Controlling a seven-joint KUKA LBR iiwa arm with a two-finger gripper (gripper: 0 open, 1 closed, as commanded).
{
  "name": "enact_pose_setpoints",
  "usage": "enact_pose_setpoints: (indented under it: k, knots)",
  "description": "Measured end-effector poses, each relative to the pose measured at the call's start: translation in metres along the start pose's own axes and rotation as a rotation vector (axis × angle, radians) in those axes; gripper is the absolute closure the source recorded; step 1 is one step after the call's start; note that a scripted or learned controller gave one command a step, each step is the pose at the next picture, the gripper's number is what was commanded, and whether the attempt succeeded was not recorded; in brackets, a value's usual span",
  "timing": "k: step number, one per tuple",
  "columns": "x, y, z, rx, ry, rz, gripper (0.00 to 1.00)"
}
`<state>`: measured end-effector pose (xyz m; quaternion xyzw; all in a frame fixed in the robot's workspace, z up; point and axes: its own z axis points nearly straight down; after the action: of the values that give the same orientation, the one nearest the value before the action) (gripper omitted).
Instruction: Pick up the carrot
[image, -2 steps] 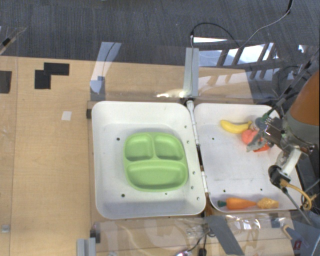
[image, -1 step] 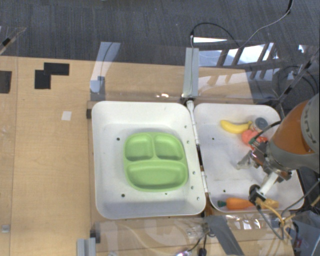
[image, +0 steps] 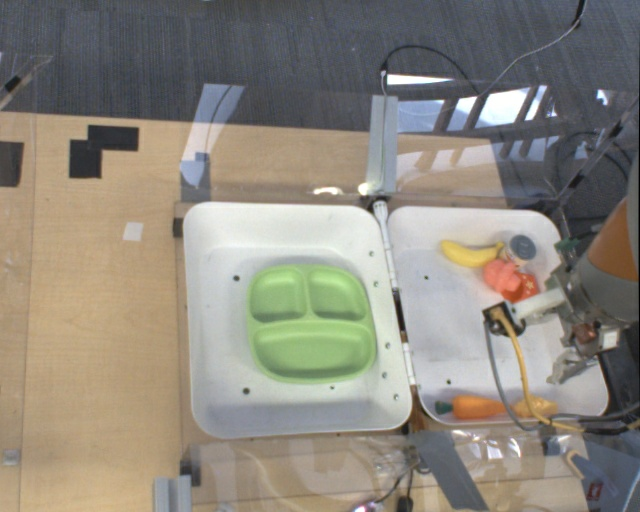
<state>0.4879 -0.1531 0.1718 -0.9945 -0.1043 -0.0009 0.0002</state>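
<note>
Orange carrot (image: 478, 407) lies flat on the floor of the right bin (image: 440, 330). It sits lengthwise against the near wall, toward the near-left corner, with nothing resting on it.

Gripper (image: 575, 362) hangs over the same bin, beyond the carrot and off to its right, apart from it. Nothing shows pinched in it. Cannot tell whether it is spread or pressed together, since the tool is small, glinting and partly lost against the bin floor.

Risks, as judged from this layout:
- Carrot hugs the wall. A straight descent may strike the rim, or catch only one side and shove the carrot into the corner.
- Carrot is round and tapered. A grip placed off-centre or on the thin end may squirt it out or set it rolling.
- The tool likely needs to close across the carrot's width. Closing along its length would probably fail.

Green divided plate (image: 308, 322) sits mid-floor in the left bin (image: 215, 300), well apart and not in play.

Farther back in the right bin are a red item (image: 510, 281), a banana (image: 468, 253) and a grey round item (image: 521, 246). They are clustered together, well apart from the carrot, and look unlikely to interfere.

Hard to make out:
- Carrot's right end blurs into clutter at the wall.
- Whether the carrot actually touches the wall is unclear.
- Red item's kind is uncertain.
- Arm (image: 612, 262) is cut off at the view's right.
</note>
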Motion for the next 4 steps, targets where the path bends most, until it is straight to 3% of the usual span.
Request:
enact_pose_setpoints:
  k: [1,2,3,4]
  knots:
    - [0.002,-0.015,0.038,0.002,-0.002,-0.111,0.0]
    - [0.015,-0.06,0.082,-0.006,0.009,0.004,0.0]
    - [0.018,-0.061,0.07,-0.006,0.017,-0.005,1.0]
    - [0.018,-0.061,0.07,-0.006,0.017,-0.005,0.0]
